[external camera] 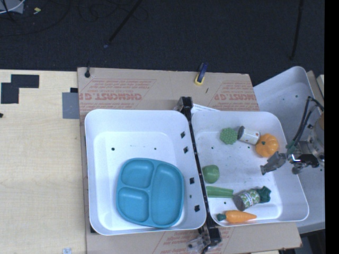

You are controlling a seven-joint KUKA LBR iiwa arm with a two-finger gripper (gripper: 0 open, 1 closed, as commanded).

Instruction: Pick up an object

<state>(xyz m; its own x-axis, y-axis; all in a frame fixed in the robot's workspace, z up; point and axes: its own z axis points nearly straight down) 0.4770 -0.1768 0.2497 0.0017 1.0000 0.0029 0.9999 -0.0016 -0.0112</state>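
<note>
Gripper [271, 166] hanging over the right side of the right white plastic bin [296, 208], open or closed being too hard to tell, with the small round orange toy pumpkin [267, 145] sitting just beyond it, toward the bin's far wall.

Blue tray [150, 192] in left bin [100, 136] — toys fill the right bin [283, 194].

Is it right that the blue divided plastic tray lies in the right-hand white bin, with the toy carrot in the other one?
Not quite. The camera view shows the blue divided plastic tray in the left-hand white bin. The orange toy carrot is indeed in the other one, the right-hand white bin.
</note>
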